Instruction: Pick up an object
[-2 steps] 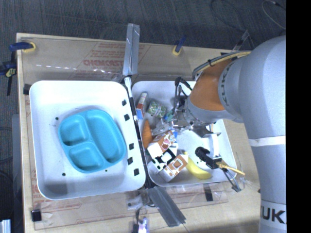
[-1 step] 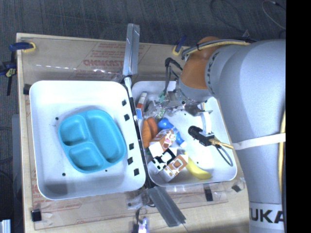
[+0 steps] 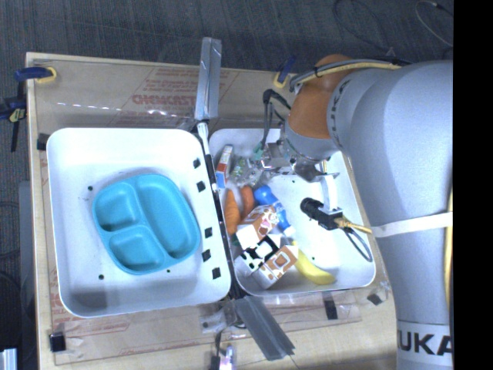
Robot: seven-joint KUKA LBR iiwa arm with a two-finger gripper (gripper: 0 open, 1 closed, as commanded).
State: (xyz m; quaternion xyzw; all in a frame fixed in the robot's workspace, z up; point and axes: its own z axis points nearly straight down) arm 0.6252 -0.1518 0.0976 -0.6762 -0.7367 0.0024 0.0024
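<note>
We are seeing the arm [image 3: 400, 168] coming in from the right side of the camera view, its broad grey links taking up much of that side and its lower link carrying the KUKA lettering near the bottom edge. The orange band [image 3: 312, 110] is sitting above the wrist, curving over the top of the joint, with cables running along it. Below the band, the wrist is pointing down and to the left. The end effector [image 3: 266, 160] is hanging low at the arm's tip, largely hidden beneath the wrist, so we are not making out its state.
</note>
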